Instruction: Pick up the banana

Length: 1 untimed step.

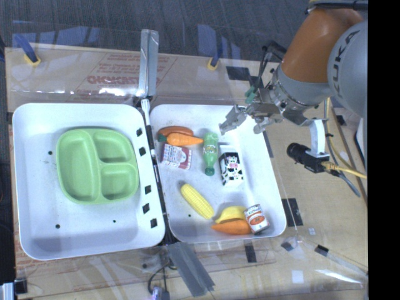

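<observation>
The banana (229, 214) is a short yellow curved piece near the front edge of the right bin (272, 186). It is wedged between an orange carrot-like piece (232, 228) and a small can (256, 219), which cover its lower side. My gripper (242, 125) hangs over the bin's far right part, well behind the banana. Its two fingers (226, 124) are spread, so it is open with nothing between them.
The right bin also holds a corn cob (197, 201), a cow-print carton (231, 169), a green bottle (210, 153), a red and white packet (175, 157), a carrot (184, 140) and a sausage (175, 130). A green divided plate (98, 165) lies in the left bin (31, 230).
</observation>
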### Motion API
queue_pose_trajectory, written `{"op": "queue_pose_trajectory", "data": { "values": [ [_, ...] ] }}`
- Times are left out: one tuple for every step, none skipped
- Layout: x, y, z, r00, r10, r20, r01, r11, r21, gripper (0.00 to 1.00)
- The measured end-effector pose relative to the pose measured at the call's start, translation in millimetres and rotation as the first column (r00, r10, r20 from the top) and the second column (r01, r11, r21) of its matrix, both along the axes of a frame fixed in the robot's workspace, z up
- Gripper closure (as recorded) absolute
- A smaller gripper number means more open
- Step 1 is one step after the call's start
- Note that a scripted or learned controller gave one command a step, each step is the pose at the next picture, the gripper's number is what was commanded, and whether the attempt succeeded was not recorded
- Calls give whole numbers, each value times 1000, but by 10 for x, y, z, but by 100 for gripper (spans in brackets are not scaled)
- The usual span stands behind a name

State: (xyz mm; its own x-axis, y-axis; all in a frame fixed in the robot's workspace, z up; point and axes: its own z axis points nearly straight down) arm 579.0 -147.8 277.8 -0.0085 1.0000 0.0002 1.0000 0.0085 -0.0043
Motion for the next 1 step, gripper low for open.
{"op": "queue_pose_trajectory", "data": {
  "values": [
    [-487,537,-1222,984,178,0,-178,984,1,0]
  ]
}}
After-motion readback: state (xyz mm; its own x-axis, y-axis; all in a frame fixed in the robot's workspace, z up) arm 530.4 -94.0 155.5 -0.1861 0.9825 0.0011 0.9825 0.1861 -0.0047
